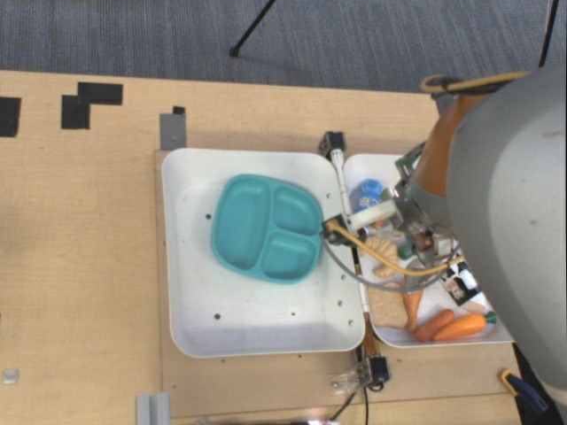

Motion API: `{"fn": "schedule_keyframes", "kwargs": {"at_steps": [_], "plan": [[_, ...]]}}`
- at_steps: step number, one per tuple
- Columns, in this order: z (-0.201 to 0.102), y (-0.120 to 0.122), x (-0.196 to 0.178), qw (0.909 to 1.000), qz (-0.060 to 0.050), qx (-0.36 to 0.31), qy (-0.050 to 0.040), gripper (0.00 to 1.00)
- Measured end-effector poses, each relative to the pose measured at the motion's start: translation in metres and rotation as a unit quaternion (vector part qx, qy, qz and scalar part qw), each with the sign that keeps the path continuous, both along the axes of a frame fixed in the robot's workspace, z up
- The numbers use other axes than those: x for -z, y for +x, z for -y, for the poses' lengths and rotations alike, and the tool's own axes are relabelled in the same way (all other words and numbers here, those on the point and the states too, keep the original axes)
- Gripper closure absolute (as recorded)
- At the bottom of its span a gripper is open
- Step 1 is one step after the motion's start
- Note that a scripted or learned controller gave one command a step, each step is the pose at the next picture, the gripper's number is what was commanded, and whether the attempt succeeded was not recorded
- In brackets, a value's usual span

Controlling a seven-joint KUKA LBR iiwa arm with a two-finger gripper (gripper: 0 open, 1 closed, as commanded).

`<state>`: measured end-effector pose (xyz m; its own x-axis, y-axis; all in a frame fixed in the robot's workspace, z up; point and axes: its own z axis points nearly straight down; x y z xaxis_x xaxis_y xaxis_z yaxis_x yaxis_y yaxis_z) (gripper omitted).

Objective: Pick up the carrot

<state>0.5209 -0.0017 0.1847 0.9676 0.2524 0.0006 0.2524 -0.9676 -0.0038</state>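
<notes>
Here, the carrot (461, 328) lies beside a sausage (433, 325); pincer (416, 237) state unclear.

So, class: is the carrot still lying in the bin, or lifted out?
In the bin. The carrot lies flat in the right bin's near corner, beside other food, with nothing gripping it.

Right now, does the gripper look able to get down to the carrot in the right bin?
Probably yes. The carrot lies exposed at the near edge of the right bin, nothing lying on top, and the arm already hangs over that bin. A second orange piece crowds its left side, which could spoil the grasp.
</notes>
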Motion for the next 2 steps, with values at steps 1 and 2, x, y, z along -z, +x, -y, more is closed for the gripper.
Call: {"fn": "schedule_keyframes", "kwargs": {"at_steps": [1,2], "plan": [[0.0,0.0,0.0,1.0,0.0,0.0,0.0,0.0],[-0.032,-0.035,0.001,1.0,-0.002,0.005,0.0007,0.0]]}}
